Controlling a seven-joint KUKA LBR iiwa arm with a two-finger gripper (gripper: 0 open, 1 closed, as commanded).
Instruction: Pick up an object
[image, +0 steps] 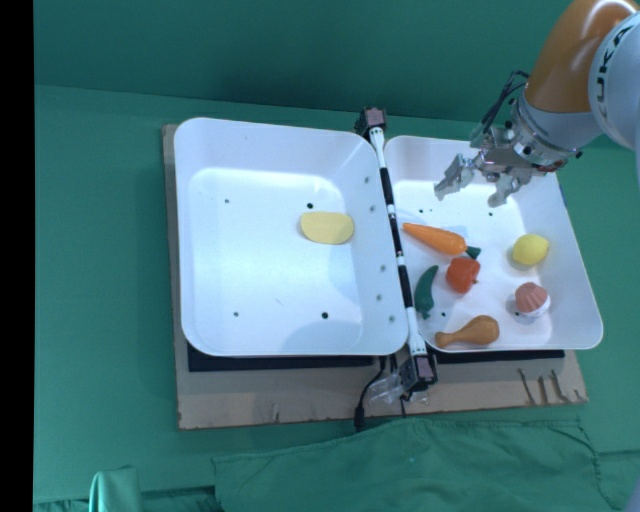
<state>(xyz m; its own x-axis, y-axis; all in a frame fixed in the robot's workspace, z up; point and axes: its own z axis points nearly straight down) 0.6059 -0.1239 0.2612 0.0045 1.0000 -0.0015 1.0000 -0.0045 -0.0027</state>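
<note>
**Inspector:** Start with the big items. What is on the tabletop?

**Onlooker:** Green cloth cover, with a cardboard sheet on it. On the sheet, two shallow white bins side by side. The left bin holds one item: a flat yellow piece, right of its centre. The right bin holds the rest.

**Inspector:** The arm?

**Onlooker:** The grey arm with the orange band enters from the upper right. Its gripper hangs over the far part of the right bin. The fingers are spread wide, with nothing between them.

**Inspector:** List the objects in the right bin, largest first.

**Onlooker:** An orange carrot, lying at a slant near the divider. A tan drumstick-shaped piece near the front edge. A green pepper, just beside the divider. A red-orange chunk, right of the pepper and below the carrot's tip. A yellow lemon toward the right wall. A pink shell-like piece just below the lemon.

**Inspector:** Gripper contact with any of them?

**Onlooker:** None. It sits apart from them all; the carrot is nearest.
</note>
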